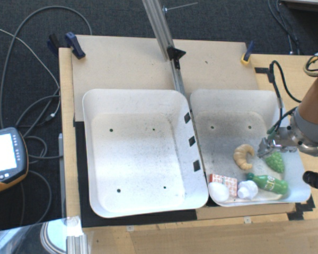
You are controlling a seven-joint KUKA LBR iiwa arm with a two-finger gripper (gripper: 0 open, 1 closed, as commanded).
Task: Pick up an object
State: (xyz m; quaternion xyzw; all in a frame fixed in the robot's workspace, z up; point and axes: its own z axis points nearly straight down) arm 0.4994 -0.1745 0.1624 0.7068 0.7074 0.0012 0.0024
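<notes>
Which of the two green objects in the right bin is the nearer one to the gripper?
The bumpy green round object is nearer: it lies just beside the gripper. The green bottle with a white cap lies on its side farther off, near the right white bin's front edge.

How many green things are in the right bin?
2: a bumpy green piece right under the gripper, and a green bottle lying by the near wall. The arm may hide more.

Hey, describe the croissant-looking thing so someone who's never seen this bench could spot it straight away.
Start at the right bin of the two white ones and look toward its near right part, where a handful of items cluster. The croissant is the tan, curved piece at the upper left of that cluster, just left of the gripper. Its neighbours are green or white and red; it alone is tan and crescent-shaped.
</notes>
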